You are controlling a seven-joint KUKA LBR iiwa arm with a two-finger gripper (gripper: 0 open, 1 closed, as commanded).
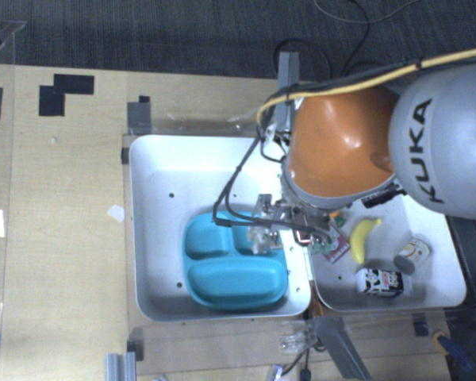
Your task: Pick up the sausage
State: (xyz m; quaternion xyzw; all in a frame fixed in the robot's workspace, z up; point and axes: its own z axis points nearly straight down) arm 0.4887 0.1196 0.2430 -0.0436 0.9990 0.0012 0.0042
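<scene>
My gripper (pixel 263 230) hangs low over the right side of the left bin (pixel 155 213). It sits just above the upper right compartment of a blue divided tray (pixel 232 280). The wrist's metal parts and cables blur together there, so what lies between the tips is hidden. My arm's orange band (pixel 337 145) and grey body cover the seam between the bins and the back of the right bin (pixel 454 292).
In the right bin lie a yellow banana (pixel 363 236), a black and white pack (pixel 379 281) and a small white and yellow container (pixel 412 254). A small green and red item (pixel 334 249) peeks out under the wrist. Bare white floor lies in the left bin's left half.
</scene>
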